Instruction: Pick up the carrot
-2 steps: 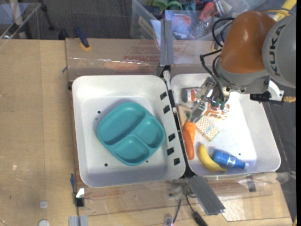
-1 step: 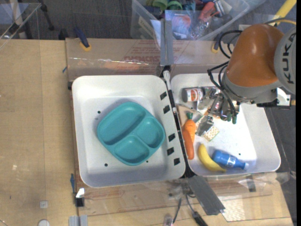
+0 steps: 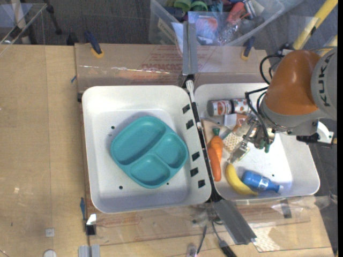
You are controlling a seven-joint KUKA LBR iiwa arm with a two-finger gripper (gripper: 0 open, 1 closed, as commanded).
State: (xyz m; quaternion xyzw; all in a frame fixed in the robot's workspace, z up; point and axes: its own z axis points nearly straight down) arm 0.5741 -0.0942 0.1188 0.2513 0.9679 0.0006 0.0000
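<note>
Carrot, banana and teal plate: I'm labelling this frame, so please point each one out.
carrot [image 3: 215, 157], camera view, middle of its orange body.
banana [image 3: 233, 180], camera view, yellow curve.
teal plate [image 3: 149, 151], camera view, central divider.

The slim, tapered orange carrot [image 3: 215, 157] lies flat in the right bin, close along its left wall, lengthwise from far to near, its near end beside a yellow banana [image 3: 234, 180].
</note>
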